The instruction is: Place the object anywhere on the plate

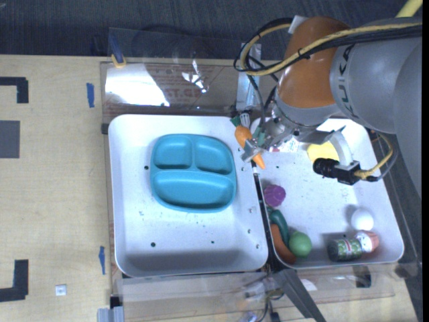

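1. Gripper [255, 141] sat at the seam between the two bins, just over the left bin's [127, 180] right rim, under the orange wrist band.
2. An orange carrot-like object [245, 139] showed at the fingertips, long axis running roughly top-to-bottom w/ a slight tilt. It looked pinched between the fingers, which were closed to about its width; my read is a real hold, though the wrist hid part of the contact.
3. Blue divided plate [193, 170] lay in the left bin, to the camera-left and slightly below the gripper, near but not under it.
4. Key relation: object was beside the plate's upper right edge, apart from it. Prob. the next move needs a short shift camera-left so the carrot clears the rim, then a release over any compartment.
5. Right bin [389, 206] carried a purple item [274, 194], green ball [301, 244], white ball [362, 219], small can [352, 245], yellow piece [323, 151].
6. Risk: letting go too early could drop it on the bin floor beside the plate.
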Robot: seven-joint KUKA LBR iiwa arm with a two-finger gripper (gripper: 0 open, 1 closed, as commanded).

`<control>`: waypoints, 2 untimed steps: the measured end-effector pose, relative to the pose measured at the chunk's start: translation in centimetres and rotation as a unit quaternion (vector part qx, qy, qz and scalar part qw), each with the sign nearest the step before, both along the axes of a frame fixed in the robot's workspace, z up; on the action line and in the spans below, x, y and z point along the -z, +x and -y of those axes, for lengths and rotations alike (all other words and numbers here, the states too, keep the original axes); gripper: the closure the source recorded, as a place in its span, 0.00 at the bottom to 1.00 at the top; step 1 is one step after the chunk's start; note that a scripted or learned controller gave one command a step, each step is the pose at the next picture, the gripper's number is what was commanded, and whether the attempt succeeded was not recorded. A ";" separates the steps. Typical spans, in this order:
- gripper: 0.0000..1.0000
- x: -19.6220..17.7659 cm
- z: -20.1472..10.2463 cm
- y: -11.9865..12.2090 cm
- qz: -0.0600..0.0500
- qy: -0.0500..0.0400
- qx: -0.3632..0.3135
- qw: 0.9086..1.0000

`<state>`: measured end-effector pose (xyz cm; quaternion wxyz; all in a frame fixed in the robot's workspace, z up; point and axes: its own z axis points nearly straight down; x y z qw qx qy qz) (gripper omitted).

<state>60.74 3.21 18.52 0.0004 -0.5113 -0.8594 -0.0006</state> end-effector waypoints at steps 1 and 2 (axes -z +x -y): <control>0.00 0.0 0.1 0.0 0.000 0.000 0.001 1.000; 0.00 0.0 1.3 4.8 0.002 -0.001 0.074 0.997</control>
